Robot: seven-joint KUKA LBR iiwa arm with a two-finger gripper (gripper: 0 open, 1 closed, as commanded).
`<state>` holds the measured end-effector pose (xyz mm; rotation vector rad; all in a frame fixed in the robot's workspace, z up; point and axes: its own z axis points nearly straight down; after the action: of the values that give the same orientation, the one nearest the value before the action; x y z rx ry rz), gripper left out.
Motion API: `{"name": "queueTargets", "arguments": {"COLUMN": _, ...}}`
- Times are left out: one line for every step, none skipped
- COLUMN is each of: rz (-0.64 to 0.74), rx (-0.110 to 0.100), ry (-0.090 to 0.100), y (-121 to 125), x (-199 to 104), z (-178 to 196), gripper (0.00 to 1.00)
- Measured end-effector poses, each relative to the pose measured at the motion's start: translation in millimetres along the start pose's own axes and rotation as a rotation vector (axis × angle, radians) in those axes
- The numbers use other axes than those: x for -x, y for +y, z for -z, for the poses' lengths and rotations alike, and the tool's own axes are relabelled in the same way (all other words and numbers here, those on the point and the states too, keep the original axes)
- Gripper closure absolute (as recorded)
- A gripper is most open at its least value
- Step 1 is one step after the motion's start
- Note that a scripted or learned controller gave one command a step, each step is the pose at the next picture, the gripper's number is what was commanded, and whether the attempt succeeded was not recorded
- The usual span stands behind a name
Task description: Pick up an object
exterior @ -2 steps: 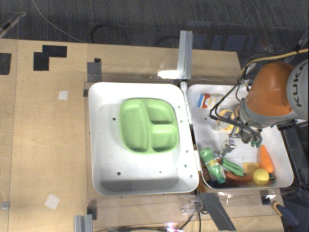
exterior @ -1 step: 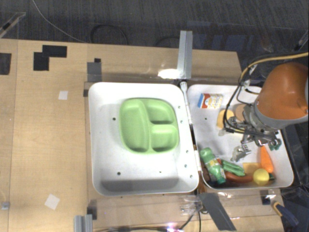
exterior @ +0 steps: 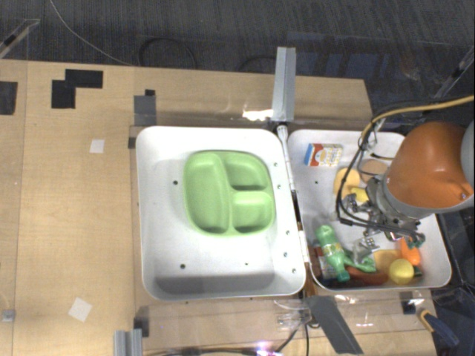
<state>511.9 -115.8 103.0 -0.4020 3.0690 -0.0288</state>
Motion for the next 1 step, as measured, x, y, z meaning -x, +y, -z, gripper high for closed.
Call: {"name": "queueTargets", "arguments": {"rz": 0.015, "rx": 0.022, "ry": 0.028, "y": -13.3, "x": 111.8, "z": -19.5, "gripper": 0.0}}
